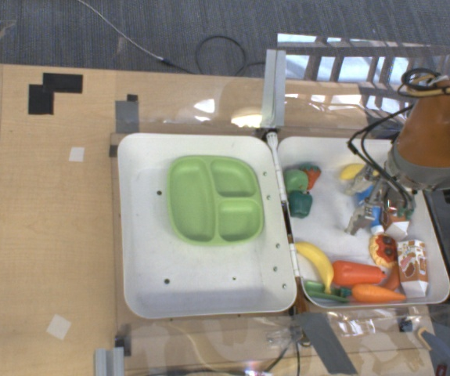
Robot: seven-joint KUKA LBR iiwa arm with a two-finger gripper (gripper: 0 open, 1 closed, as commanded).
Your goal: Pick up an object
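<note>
My gripper [372, 212] hangs low inside the right bin [437, 296], near its middle right, under the orange band of the arm [436, 131]. Just below it lie a round orange and red toy [383, 249] and a white and red carton [412, 265]. A small yellow piece [351, 171] lies just left of the wrist. A blue and white item sits right at the gripper, and I cannot make out whether it is held. A green toy [294, 179] with a red piece [312, 176] and a darker green toy [300, 204] lie by the bin's left wall.
A banana [318, 262], a red pepper [358, 272], an orange carrot [377, 293] and a green piece [326, 292] crowd the right bin's near edge. The left bin [146, 288] holds a green divided plate [213, 200]. Black cables [369, 131] loop behind the wrist.
</note>
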